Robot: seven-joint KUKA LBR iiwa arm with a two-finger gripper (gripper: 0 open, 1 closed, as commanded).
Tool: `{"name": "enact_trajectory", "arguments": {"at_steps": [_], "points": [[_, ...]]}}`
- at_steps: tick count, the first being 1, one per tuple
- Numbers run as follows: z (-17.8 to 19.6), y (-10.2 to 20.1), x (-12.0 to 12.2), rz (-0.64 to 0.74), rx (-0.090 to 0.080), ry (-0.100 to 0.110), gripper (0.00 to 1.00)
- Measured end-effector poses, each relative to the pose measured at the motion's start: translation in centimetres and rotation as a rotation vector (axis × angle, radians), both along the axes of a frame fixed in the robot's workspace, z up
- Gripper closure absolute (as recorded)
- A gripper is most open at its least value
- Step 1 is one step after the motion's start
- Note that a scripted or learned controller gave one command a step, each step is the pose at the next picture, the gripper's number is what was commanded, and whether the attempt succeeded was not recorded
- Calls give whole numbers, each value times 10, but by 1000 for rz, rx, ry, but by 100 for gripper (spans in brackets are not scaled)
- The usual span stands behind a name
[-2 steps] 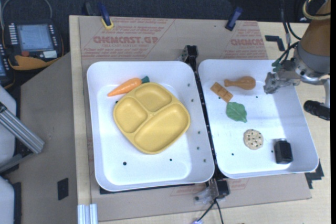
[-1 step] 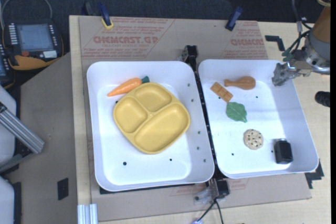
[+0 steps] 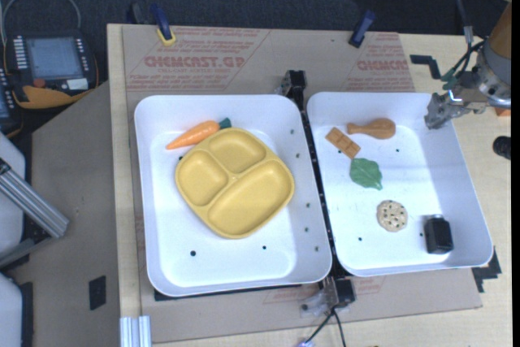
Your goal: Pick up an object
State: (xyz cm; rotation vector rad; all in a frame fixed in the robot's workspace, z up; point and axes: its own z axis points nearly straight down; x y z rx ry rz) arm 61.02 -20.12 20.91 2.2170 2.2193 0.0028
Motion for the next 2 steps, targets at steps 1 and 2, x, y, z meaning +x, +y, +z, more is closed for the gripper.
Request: {"name": "enact_trajectory", "arguments": {"at_steps": [1, 2], "points": [[12, 54, 0, 5, 4, 4, 100], [13, 113, 16, 6, 3, 2, 100]]}}
